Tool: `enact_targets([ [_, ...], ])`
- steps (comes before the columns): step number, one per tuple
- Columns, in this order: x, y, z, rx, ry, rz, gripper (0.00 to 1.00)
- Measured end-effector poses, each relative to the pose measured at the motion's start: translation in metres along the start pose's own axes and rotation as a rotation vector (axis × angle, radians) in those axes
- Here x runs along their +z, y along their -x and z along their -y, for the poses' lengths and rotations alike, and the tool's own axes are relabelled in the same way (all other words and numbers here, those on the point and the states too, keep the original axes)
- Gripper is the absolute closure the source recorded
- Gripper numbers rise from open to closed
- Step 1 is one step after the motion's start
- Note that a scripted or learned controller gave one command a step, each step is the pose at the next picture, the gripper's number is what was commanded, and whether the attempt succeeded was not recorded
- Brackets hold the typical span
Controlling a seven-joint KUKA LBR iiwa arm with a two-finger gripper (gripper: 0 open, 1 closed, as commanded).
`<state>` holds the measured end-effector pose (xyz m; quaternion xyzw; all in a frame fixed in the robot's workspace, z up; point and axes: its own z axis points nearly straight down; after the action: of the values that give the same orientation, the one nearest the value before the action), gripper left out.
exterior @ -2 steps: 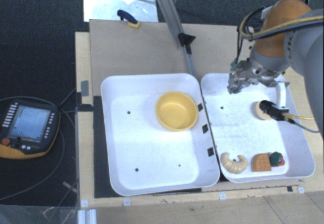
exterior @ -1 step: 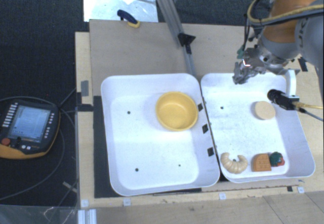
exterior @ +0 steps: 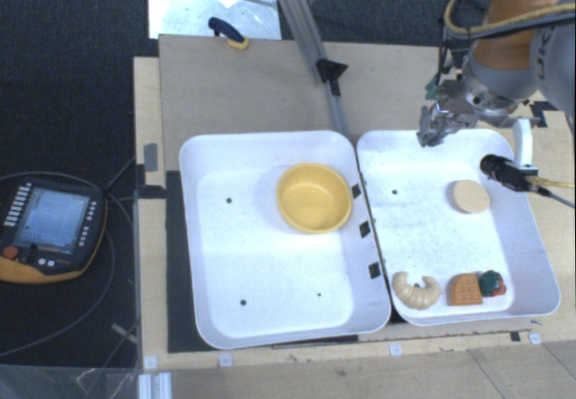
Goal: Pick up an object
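The croissant [exterior: 417,290] lies nearest the camera, at the front edge of the right bin [exterior: 396,235], well below the end effector [exterior: 436,131] in the camera view. Just beside it sit a brown square piece [exterior: 464,290] and, touching that, a small red and green thing [exterior: 491,283]. All three are well apart from the end effector.

Further back, a pale round disc [exterior: 470,196] rests on the bin floor, below and a little to the right of the end effector, and it is the closest object to it. A black fitting [exterior: 506,173] on the arm hangs just above the disc in the picture.

In the left bin [exterior: 207,235] a yellow bowl [exterior: 313,197] stands well to the left of the end effector and somewhat nearer the camera.

The end effector itself hovers over the far rim of the right bin, near its back left corner, and nothing is seen between its fingers. Whether it is spread or closed I cannot tell, as it is small and dark against the surface [exterior: 378,91].

The step in hand looks like the approach, with no object taken yet. The next move would call for travel toward the camera and slightly right to centre over the disc, then a straight descent. The disc looks low and flat, so a grasp may well slip off its edge.
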<state>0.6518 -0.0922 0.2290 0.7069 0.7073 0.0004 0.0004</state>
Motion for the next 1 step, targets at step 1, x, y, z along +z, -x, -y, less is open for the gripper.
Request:
enact_targets([
  [1, 0.0099, -0.0522, 0.0096, -0.004, -0.001, -0.001, 1.00],
])
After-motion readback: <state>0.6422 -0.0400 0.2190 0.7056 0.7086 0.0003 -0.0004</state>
